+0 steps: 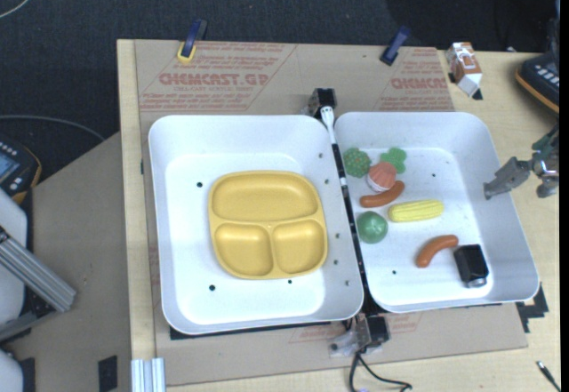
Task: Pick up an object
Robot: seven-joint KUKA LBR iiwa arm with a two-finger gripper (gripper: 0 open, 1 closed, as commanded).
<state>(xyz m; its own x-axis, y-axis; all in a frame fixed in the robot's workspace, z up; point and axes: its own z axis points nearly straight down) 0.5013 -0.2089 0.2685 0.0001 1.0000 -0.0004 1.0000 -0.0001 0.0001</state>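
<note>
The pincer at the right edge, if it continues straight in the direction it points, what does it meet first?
The pincer points left over the right bin's rim. Probably the yellow corn comes first, though depth is unclear and it may pass above.

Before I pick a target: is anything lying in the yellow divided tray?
No, the yellow tray in the left bin shows three bare compartments.
</note>
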